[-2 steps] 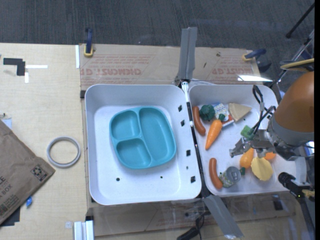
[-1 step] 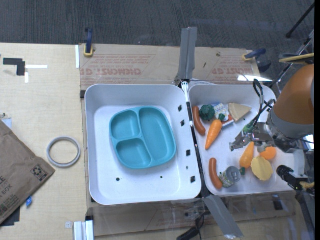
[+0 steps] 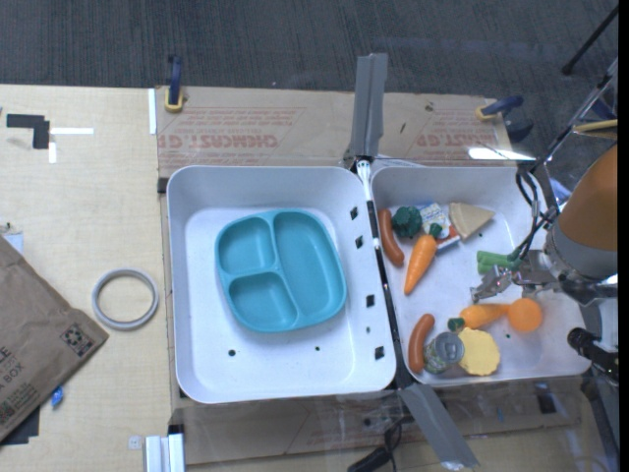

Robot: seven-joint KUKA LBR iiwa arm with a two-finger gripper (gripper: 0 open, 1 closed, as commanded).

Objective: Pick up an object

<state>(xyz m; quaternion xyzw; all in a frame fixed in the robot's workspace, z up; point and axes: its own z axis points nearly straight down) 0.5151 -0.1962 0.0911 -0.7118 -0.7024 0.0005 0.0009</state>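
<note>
Inside the right bin (image 3: 491, 180), the gripper (image 3: 494, 285) hangs just above an orange carrot piece (image 3: 485, 315), jaws spread and holding nothing. Beside it lies an orange ball (image 3: 525, 315). Left bin (image 3: 187, 293) holds a teal plate (image 3: 280, 269); the surface (image 3: 79, 214) is pale wood.

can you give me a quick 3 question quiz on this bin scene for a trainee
1. True or false: the teal divided plate lies in the left bin.
2. Which lies nearest the gripper? A) roll of tape B) orange ball C) cheese wedge
3. Fill in: the carrot lies in the ___ bin.

Key: 1 true; 2 B; 3 right.
</note>
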